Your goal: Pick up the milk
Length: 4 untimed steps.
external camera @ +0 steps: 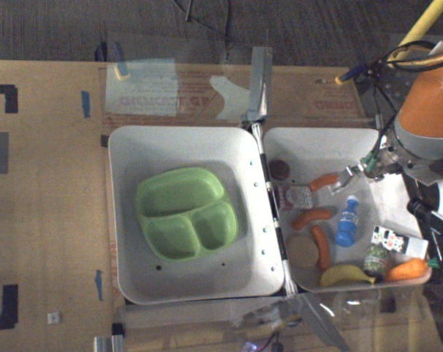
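White milk carton (pixel 400 241) below end effector (pixel 356 173), apart.

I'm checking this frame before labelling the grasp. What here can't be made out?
- tool: too small and blurred in the camera view to tell open or shut.
- milk: print too small to read.
- green bottle: label blurred.
- arm: cut off by the right edge.
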Motion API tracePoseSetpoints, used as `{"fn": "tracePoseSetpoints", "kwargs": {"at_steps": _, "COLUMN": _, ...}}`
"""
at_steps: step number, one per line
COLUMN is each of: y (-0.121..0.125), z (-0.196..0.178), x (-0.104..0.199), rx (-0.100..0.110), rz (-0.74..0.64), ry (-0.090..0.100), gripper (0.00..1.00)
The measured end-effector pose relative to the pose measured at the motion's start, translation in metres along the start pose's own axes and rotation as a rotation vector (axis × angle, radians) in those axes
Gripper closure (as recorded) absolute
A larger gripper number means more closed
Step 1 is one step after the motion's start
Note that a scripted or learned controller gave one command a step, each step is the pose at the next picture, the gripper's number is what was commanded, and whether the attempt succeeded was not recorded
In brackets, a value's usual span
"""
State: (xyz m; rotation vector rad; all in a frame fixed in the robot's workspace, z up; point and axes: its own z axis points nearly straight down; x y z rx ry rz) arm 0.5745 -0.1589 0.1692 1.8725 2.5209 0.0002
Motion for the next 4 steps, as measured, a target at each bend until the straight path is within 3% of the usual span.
{"fn": "tracePoseSetpoints", "kwargs": {"at_steps": 1, "y": -0.015, "z": -0.057, "x": 0.021, "rx": -0.002, "rz": 0.136, "ry": -0.001, "gripper": 0.00}}
{"fn": "tracePoseSetpoints", "kwargs": {"at_steps": 2, "y": 0.021, "z": 0.002, "x": -0.061, "rx": -0.002, "rz": 0.088, "ry": -0.002, "gripper": 0.00}}
{"fn": "tracePoseSetpoints", "kwargs": {"at_steps": 3, "y": 0.028, "z": 0.083, "x": -0.067, "rx": -0.005, "rz": -0.021, "ry": 0.009, "gripper": 0.00}}
{"fn": "tracePoseSetpoints", "kwargs": {"at_steps": 4, "y": 0.021, "z": 0.057, "x": -0.069, "rx": -0.003, "rz": -0.032, "ry": -0.002, "gripper": 0.00}}
